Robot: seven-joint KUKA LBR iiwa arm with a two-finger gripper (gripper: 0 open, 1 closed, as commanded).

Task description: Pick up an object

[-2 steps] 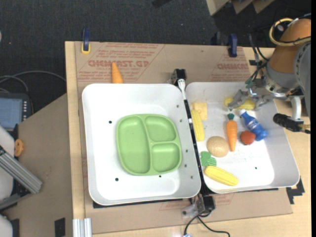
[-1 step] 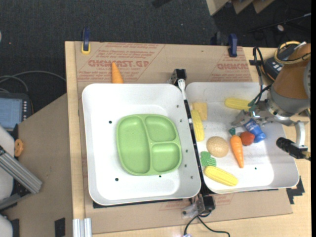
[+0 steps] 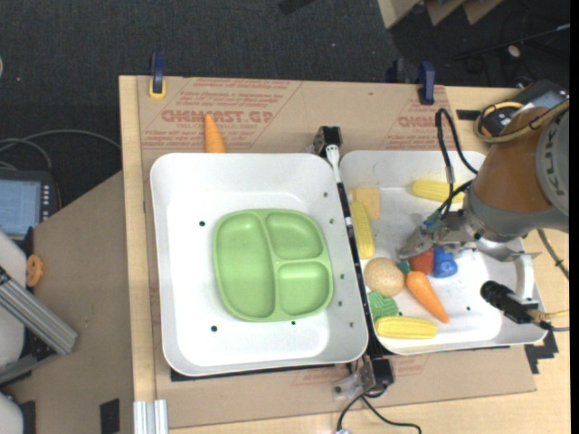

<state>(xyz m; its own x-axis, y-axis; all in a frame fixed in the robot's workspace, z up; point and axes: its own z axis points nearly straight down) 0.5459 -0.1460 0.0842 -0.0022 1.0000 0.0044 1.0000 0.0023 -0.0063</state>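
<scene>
Two bins sit side by side on the bench [image 3: 271, 107]. The left bin [image 3: 181, 188] holds a divided plate [image 3: 271, 265] at its centre. The right bin [image 3: 389, 165] holds a cluster of toy foods: a corn cob [image 3: 362, 229] along its left wall, a potato [image 3: 384, 277] below it, a carrot [image 3: 425, 295] right of the potato, and another corn cob [image 3: 405, 328] at the lower edge. A second carrot [image 3: 213, 134] lies on the bench above the left bin.

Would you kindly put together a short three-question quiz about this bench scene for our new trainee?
1. True or false: the green divided plate lies in the left bin.
2. Which lies outside both bins, on the board? A) orange carrot B) potato C) blue piece
3. Fill in: the gripper hovers over the ____ bin.

Key: 1 true; 2 A; 3 right.
</scene>
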